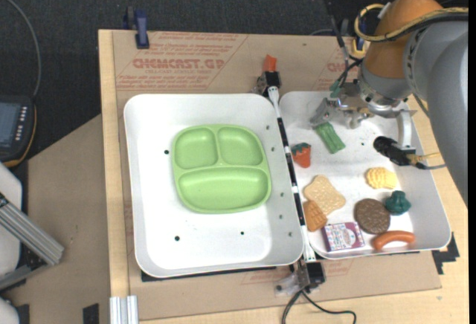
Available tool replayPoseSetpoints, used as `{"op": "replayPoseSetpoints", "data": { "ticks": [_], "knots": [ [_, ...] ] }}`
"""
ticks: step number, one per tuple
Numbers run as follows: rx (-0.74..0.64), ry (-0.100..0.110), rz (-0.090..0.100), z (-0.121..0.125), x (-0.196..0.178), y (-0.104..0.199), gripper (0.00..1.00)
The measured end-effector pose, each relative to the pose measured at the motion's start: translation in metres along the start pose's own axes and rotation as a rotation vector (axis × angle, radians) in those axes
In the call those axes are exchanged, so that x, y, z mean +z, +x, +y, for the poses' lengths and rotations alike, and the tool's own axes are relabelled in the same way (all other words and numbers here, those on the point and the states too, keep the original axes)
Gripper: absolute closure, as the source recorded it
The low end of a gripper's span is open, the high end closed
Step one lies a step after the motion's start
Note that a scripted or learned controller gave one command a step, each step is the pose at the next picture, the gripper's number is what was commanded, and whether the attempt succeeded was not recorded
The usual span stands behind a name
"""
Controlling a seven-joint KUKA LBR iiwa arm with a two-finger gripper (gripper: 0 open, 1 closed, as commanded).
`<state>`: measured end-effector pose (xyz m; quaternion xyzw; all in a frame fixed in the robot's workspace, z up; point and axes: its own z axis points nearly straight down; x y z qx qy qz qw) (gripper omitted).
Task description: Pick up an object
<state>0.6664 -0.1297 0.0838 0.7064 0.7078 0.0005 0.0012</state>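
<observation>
Green and stick-like, the toy piece [329, 137] lies in the right bin [431, 200] just under the claw [335, 113], whose grip I cannot tell; the approach looks underway, and next it must descend squarely and clamp.

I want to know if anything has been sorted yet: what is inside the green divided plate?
The green divided plate in the left bin shows only bare green compartments; whatever lies beneath it is covered.
</observation>
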Motion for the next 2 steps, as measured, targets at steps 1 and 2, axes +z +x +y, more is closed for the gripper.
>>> {"op": "replayPoseSetpoints", "data": {
  "ticks": [1,2],
  "knots": [
    [-0.001,-0.004,-0.002,0.001,-0.012,0.0,1.0],
    [-0.006,0.003,0.004,-0.068,-0.106,0.108,1.0]
  ]
}}
